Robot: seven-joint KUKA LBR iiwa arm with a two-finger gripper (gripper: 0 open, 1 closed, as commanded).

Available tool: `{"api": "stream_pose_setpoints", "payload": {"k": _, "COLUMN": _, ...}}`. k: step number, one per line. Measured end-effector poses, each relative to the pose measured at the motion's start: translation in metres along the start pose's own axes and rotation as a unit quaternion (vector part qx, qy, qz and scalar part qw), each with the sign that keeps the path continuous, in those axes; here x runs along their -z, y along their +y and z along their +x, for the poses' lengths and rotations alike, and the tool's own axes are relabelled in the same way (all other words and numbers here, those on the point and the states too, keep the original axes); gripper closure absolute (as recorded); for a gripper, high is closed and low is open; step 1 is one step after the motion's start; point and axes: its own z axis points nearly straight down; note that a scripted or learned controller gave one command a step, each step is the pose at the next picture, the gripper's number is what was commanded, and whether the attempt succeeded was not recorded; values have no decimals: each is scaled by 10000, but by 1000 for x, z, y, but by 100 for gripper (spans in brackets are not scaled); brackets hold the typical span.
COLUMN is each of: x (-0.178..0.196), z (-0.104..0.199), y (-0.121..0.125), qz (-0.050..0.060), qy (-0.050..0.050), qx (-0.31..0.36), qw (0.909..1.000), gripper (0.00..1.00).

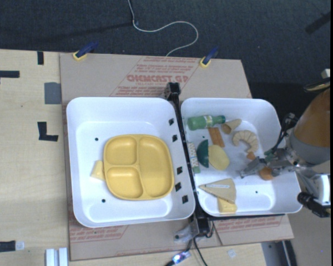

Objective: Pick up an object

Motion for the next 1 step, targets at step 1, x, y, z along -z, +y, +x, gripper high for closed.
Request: {"api": "stream_pose_setpoints", "payload": {"k": 1, "x": -21, "z": -5, "y": 6, "qz": -114, "qy": -65, "qx": -10, "qw": 9999, "gripper": 0}}
